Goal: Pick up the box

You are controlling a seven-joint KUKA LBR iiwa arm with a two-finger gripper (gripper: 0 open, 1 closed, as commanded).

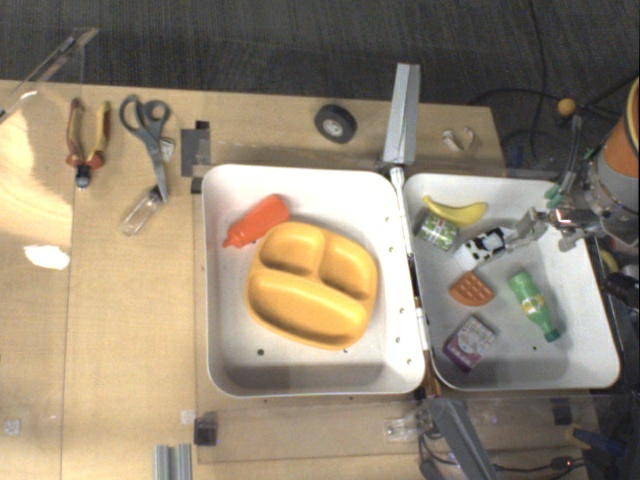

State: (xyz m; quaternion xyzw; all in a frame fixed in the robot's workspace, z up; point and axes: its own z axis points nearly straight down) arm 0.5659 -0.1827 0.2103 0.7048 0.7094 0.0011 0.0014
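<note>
The box [468,340] is small and purple with a light label, and it lies near the front left corner of the right bin [590,368]. My gripper [524,230] reaches in from the right over the back half of that bin, well behind the box and apart from it. Its tip points left toward a black-and-white toy [483,245]. Nothing shows in the gripper's hold.
The right bin also holds a banana [455,209], a small can [437,231], an orange wedge-shaped piece [471,289] and a green bottle [532,305]. In the left bin [225,358] lie a yellow divided tray [312,282] and a red-orange bottle [256,220]. Scissors [150,133], pliers [86,138] and a tape roll [336,122] lie on the bench.
</note>
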